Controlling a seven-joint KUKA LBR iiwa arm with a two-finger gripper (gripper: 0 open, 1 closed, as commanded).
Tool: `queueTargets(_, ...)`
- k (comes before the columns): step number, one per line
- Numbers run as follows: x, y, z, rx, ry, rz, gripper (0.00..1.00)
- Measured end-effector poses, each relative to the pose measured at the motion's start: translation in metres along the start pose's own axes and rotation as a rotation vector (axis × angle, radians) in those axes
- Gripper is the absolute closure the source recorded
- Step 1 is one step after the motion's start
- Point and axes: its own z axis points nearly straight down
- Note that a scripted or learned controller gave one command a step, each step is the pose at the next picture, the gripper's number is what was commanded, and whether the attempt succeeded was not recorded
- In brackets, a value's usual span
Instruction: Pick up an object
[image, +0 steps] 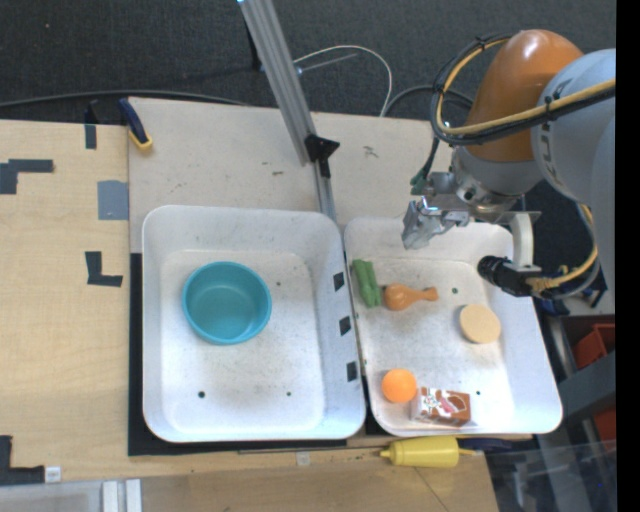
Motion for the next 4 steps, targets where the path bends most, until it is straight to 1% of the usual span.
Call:
queueTargets(1, 0.043, -0.009, 0.002, -0.001, -0.001, 0.001, 1.00)
queueTargets(2, 0.095, -0.014, -0.004, -0.002, 0.000, -0.001, 1.00)
queueTargets(3, 0.145, -0.026, -0.003, 0.000, -0.001, -0.001, 1.00)
queueTargets(4, 0.163, -0.028, 0.014, 0.001, -0.003, 0.003, 1.00)
